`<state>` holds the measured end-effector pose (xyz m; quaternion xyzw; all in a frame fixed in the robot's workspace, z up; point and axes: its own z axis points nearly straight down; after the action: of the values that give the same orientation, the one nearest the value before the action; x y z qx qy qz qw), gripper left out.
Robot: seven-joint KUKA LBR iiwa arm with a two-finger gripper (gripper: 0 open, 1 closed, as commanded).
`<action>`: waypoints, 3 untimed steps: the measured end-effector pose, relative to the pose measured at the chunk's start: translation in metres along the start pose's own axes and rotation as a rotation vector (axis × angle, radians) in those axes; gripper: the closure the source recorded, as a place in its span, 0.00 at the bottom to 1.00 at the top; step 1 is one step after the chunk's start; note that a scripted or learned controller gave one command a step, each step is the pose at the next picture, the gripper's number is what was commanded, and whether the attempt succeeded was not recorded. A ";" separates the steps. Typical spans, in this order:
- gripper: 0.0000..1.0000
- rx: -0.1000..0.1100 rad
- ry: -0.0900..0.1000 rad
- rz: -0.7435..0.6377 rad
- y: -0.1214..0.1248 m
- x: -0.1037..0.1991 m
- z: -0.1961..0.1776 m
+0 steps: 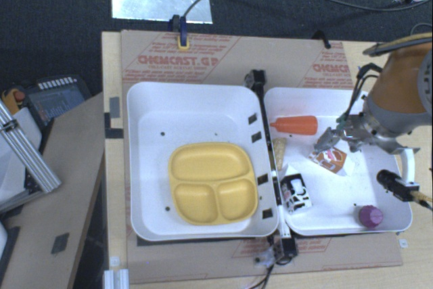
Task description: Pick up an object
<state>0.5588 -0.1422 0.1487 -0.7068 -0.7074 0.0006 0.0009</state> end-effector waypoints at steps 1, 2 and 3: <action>0.00 -0.027 -0.011 0.001 0.005 -0.001 0.039; 1.00 -0.031 -0.009 0.000 0.007 0.000 0.028; 1.00 -0.009 -0.002 -0.003 0.010 -0.001 -0.037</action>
<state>0.5689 -0.1429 0.1859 -0.7058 -0.7084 -0.0019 -0.0033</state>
